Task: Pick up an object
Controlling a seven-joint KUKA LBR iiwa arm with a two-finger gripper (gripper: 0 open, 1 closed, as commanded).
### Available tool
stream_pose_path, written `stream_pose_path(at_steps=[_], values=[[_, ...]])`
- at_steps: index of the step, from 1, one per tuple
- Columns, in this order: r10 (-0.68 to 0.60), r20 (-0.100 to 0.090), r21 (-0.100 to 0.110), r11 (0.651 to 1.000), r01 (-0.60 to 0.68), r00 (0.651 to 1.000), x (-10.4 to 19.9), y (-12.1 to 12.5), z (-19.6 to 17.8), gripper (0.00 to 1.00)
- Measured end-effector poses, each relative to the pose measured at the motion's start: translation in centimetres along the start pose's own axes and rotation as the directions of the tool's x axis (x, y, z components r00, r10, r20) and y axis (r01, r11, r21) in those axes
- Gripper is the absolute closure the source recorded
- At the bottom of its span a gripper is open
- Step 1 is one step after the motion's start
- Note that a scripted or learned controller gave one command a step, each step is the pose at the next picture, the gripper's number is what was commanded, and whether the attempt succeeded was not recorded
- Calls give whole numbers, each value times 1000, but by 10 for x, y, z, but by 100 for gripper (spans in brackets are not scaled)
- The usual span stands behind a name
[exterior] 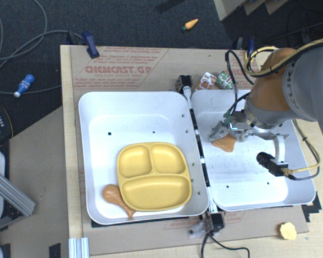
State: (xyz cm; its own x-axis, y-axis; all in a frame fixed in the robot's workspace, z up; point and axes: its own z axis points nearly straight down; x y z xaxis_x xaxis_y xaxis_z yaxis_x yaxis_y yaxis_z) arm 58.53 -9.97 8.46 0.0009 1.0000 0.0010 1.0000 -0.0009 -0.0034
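Note:
A small orange-brown piece (224,143) lies in the right bin (247,195), near its left wall. My gripper (228,131) hangs directly over that piece and reaches down to its top edge; whether it grips the piece cannot be made out. In the left bin (97,117) sits a yellow divided plate (153,176). A tan drumstick-shaped toy (116,196) rests against the plate's lower left corner.
Small wrapped items (215,80) lie on the board just behind the right bin. A yellow chunk (287,230) sits on the bench at the front right. On the floor are an orange bit (191,23) and a blue bottle (25,84).

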Motion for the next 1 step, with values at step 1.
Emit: stream_pose_path(at_steps=[1], values=[[0, 0, -4, 1000, 0, 1000, 0, 1, -11, 100]])
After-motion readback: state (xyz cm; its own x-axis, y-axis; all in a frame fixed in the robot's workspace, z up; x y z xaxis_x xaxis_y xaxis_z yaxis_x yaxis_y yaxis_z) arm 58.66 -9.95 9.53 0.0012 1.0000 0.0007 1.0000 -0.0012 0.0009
